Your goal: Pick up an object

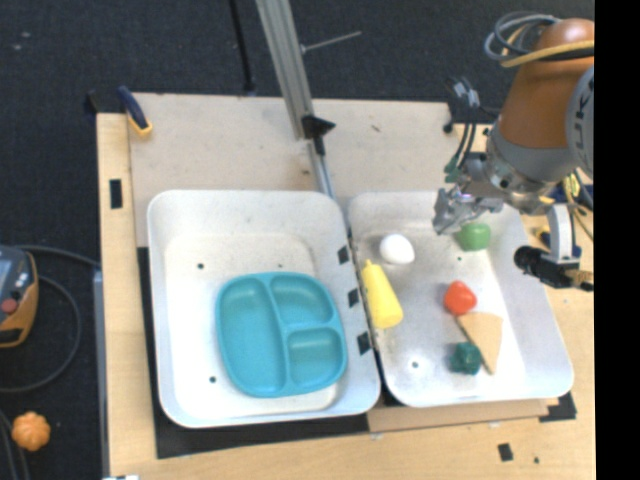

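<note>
Over the right bin (540, 368) the arm (540, 98) hangs at the far side, so nothing's lifted yet and the whole grab is left to do. The gripper (455, 213) sits just beside a small green object (474, 235), likely the target: round, glossy, lying on the bin floor at the far right. Can't tell if the fingers are spread or pinching.

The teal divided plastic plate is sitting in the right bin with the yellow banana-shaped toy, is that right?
Not quite. The camera view shows the teal divided plastic plate in the left white bin, alone. The yellow banana-shaped toy lies in the right white bin, along its left wall.
</note>
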`<move>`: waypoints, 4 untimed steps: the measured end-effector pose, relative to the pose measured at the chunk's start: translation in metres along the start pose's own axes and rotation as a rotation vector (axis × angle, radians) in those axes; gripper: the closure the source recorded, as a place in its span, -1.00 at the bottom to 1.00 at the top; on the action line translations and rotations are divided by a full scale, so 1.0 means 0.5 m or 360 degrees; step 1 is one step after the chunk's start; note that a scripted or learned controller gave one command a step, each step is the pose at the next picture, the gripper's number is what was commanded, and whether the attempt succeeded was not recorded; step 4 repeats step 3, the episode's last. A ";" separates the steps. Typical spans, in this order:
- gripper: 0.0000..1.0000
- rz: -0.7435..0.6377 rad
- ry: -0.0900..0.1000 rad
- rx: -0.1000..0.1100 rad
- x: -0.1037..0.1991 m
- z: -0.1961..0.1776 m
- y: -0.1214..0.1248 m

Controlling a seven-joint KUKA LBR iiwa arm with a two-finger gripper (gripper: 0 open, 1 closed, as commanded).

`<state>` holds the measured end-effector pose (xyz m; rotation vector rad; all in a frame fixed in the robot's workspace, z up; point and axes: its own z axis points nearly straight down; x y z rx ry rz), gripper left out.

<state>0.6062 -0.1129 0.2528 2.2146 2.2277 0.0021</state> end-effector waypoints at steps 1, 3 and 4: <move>1.00 -0.0003 0.0001 0.0000 0.112 -0.013 -0.009; 1.00 -0.0002 0.0001 0.0002 0.304 -0.001 -0.082; 1.00 -0.0002 0.0001 0.0002 0.304 -0.001 -0.082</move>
